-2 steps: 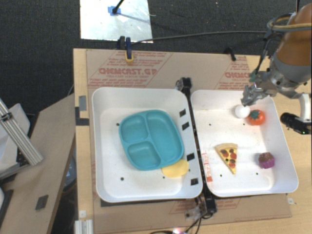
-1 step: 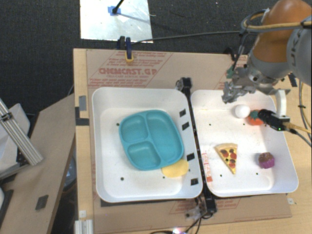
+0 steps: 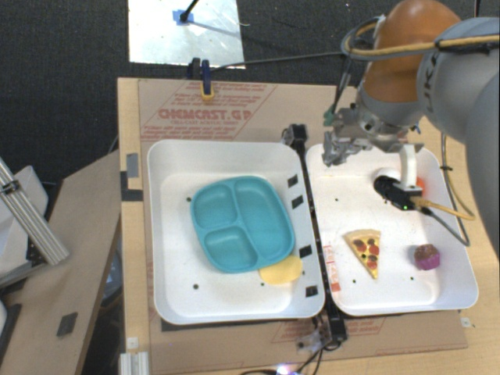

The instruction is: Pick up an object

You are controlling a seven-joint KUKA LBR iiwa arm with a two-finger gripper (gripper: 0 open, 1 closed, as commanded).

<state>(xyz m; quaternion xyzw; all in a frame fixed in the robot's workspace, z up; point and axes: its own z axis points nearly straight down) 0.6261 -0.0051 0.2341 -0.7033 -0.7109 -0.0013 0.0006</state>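
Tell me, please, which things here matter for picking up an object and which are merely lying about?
For the job:
gripper
toy pizza slice
small purple toy
teal divided plastic plate
flat yellow piece under the plate's edge

Lying about:
white right bin
white left bin
blue clamp

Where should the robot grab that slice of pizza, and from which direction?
Probably from straight above, the fingers closing across the two long slanted sides near the wide crust end. The pizza slice lies flat in the right bin, its tip pointing toward the front, with bare floor on both sides. The purple piece lies apart to its right, out of the way.
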